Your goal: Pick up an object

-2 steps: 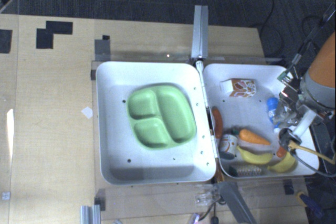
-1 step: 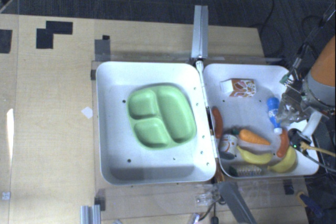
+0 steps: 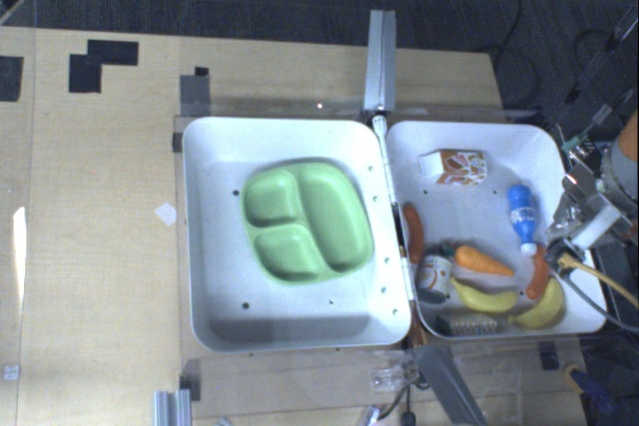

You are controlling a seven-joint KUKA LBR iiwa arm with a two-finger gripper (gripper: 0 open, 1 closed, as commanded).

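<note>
The left bin [image 3: 215,314] held a green divided plate [image 3: 305,219] at mid-frame, and the right bin [image 3: 499,137] held bananas [image 3: 481,297], a carton [image 3: 454,166], a carrot [image 3: 484,262] and a blue bottle [image 3: 521,214], while the gripper [image 3: 571,226] hung over that bin's right rim, released or clenched I could not tell.

I see two bins side by side on the table [image 3: 100,214]. Left bin [image 3: 200,214]: divided tray [image 3: 305,219] in the middle. Right bin [image 3: 469,130]: carton [image 3: 454,166] at the back, bottle [image 3: 521,214] toward the right, sausage [image 3: 412,229] along the left wall, carrot [image 3: 484,262] mid-front, can [image 3: 432,276] left of it, banana [image 3: 499,302] along the front.
</note>
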